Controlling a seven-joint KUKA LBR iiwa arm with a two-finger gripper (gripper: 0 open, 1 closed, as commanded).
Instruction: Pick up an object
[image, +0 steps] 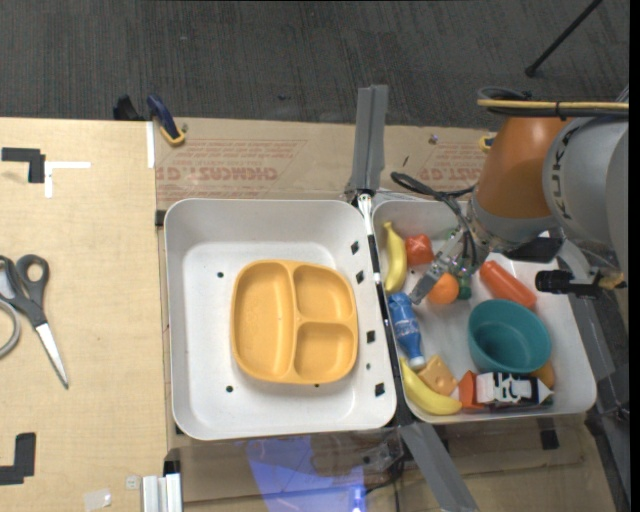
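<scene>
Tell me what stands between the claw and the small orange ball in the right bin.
Nothing visible does. The claw sits right at the small orange ball, near the right white bin's back left part. A red piece lies just left, a blue bottle below left and an orange carrot to the right.

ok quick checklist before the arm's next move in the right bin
1. Hand sits over the right bin: ok.
2. Target close by: small orange ball just below the hand: ok.
3. Ball gripped between the fingers: cannot tell.
4. Room around the ball: blue bottle and red piece crowd it: not ok.
5. Teal bowl clear of the hand: ok.
6. Yellow tray alone in the left bin: ok.
</scene>
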